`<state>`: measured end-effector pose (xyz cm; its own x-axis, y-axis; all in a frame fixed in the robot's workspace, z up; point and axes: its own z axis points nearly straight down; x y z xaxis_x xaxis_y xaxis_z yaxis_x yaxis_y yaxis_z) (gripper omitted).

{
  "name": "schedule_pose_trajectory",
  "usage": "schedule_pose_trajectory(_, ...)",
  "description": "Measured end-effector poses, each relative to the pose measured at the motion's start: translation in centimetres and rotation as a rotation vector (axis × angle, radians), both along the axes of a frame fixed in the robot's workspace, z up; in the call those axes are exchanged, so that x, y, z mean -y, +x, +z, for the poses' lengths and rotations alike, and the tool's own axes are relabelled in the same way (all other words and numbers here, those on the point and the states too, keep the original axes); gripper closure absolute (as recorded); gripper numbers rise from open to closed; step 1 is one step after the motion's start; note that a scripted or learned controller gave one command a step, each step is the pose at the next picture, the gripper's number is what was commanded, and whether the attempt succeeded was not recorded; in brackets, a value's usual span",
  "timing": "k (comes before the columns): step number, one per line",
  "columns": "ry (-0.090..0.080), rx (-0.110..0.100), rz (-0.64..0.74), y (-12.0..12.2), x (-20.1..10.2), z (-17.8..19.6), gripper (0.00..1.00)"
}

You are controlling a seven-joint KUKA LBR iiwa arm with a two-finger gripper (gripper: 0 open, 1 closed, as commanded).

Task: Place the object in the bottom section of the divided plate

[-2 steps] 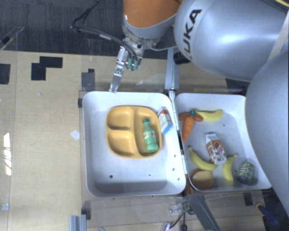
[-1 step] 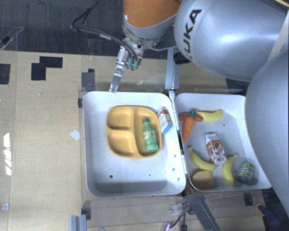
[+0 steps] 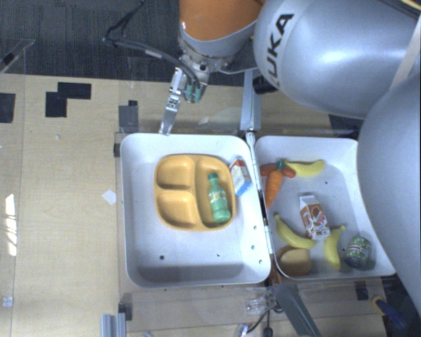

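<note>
Green bottle, lying lengthwise in the long compartment of the yellow divided plate, nearer the camera than the gripper and off to its right as the view shows it; nothing is held. The gripper hangs over the far rim of the left bin, apart from the plate, and whether it is released or clenched cannot be told from this slanted view. The plate's two smaller compartments lie almost straight below the gripper in the picture, on the side of the bottle that faces it. A small carton leans at the plate's edge beyond the bottle, just beside the wall between the bins. Farther right of the gripper, the right bin holds a carrot, a banana at its far side, two more bananas nearer the camera, a juice carton, a can and a round brown item, possibly a potato. The grey arm with its orange band overhangs the right bin's far corner.
</note>
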<state>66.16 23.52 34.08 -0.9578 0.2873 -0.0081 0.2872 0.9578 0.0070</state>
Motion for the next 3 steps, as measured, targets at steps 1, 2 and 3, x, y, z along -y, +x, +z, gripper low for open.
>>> schedule_pose_trajectory(1,0.0,0.0,0.0,0.0,0.0,0.0,0.0)
schedule_pose_trajectory(2,0.0,0.0,0.0,0.0,0.0,0.0,0.0)
schedule_pose_trajectory(3,0.0,0.0,0.0,0.0,0.0,0.0,0.0)
